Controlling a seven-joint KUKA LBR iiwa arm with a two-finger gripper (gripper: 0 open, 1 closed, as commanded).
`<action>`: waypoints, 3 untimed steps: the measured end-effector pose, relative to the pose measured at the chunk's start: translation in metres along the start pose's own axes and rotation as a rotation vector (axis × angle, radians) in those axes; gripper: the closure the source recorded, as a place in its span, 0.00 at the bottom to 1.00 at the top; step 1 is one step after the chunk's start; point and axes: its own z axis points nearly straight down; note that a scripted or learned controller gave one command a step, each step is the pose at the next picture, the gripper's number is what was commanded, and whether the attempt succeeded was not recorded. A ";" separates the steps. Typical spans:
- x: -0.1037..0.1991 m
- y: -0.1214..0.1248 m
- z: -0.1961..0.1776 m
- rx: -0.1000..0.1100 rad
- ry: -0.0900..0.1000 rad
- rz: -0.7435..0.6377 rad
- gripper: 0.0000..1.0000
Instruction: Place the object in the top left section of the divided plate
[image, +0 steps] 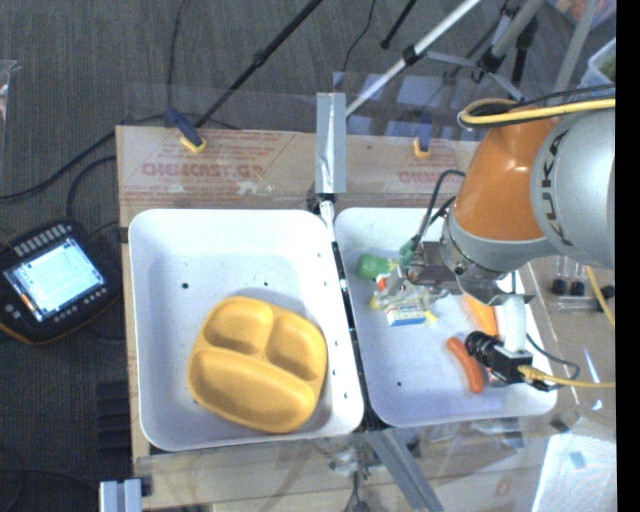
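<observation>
Left bin (160, 300): yellow divided plate (258, 364), three sections, tilted, nothing seen in them. Right bin (420, 385): small items scattered, a green piece (373, 266), a blue-and-yellow piece (405, 315), an orange sausage-shaped piece (466, 363). Which one is intended cannot be told. Gripper (418, 272) is poised low over the cluster near the green piece; its state cannot be told. A firm hold is best confirmed before lifting, and release is best centred over the plate's top left section.
</observation>
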 end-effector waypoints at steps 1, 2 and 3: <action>0.094 -0.002 0.017 0.002 0.000 0.065 1.00; 0.159 -0.012 -0.026 0.001 -0.001 -0.025 1.00; 0.202 -0.016 -0.032 0.002 -0.001 -0.025 1.00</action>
